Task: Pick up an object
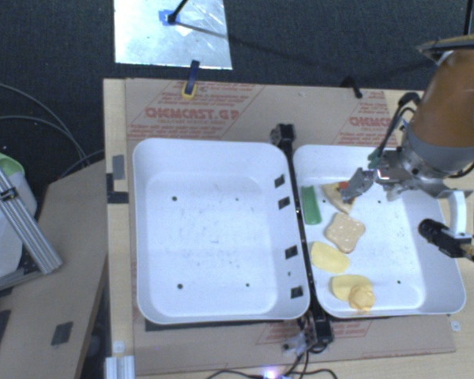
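gripper (357, 185) low in right bin (438, 290), finger state unclear, tip over yellowish piece (336, 196) near green stick (310, 203) by left wall. cracker (345, 232), yellow slice (329, 257), yellow lump (354, 290) cluster along that wall; bin's right half open.

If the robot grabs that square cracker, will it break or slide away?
The cracker looks flat and thin, so it would probably feel light and stiff. Lying flat on the smooth bin floor, it may slide when nudged. A hard squeeze might snap it, though it could be a plastic toy.
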Robot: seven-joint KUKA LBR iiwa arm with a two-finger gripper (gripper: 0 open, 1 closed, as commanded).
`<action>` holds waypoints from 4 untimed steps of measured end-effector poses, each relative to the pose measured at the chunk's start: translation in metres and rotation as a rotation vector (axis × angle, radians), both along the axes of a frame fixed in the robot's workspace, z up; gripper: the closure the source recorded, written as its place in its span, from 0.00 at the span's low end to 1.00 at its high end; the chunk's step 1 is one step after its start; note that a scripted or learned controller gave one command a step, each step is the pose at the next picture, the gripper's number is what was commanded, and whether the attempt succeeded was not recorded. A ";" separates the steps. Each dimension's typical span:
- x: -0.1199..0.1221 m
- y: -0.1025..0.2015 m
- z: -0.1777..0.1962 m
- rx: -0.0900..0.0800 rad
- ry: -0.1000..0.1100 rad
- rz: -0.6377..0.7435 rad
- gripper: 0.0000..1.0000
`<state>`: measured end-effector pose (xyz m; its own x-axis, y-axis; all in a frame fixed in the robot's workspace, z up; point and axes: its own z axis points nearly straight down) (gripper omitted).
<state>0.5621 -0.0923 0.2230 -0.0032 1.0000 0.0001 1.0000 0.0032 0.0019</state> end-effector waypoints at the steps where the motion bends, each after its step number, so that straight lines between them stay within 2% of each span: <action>1: -0.015 0.007 -0.103 0.002 0.011 -0.002 0.00; 2: -0.067 0.056 -0.012 0.002 -0.004 0.005 0.00; 3: -0.075 0.070 -0.040 0.001 0.003 0.001 0.00; 4: -0.069 -0.002 -0.124 -0.002 0.007 -0.009 0.00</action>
<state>0.4933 -0.0946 0.0985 0.0061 1.0000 -0.0024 1.0000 -0.0061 -0.0049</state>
